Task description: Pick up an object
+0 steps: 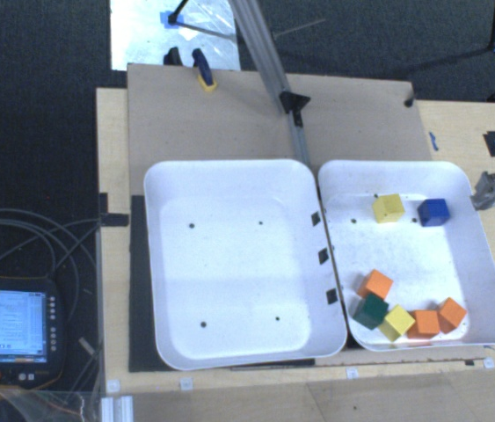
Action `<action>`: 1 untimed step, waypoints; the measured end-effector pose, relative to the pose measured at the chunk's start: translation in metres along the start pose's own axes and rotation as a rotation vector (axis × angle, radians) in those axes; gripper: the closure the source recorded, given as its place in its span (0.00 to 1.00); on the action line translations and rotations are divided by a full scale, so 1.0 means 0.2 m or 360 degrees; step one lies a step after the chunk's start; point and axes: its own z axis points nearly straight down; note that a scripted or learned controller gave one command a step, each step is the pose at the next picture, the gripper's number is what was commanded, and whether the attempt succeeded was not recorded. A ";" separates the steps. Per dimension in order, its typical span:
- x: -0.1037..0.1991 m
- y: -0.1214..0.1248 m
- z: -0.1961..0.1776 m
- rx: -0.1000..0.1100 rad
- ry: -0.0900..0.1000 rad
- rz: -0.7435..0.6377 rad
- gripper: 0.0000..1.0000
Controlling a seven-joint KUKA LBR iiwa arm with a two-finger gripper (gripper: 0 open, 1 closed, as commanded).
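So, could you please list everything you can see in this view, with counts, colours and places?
Bins: 2, white, side by side on the bench; left bin, right bin.
Yellow blocks: 2, one at the right bin's back, one near its front.
Blue block: 1, beside the back yellow one.
Orange blocks: 3, near the right bin's front.
Green block: 1, dark green, below the left orange one.
Handheld screen: 1, dark, on the floor at far left.
Gripper: 1, grey, at the right edge beyond the right bin.
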 end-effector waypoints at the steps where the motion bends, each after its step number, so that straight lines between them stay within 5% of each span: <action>1: 0.30 0.06 0.01 0.0009 0.0007 -0.0009 1.00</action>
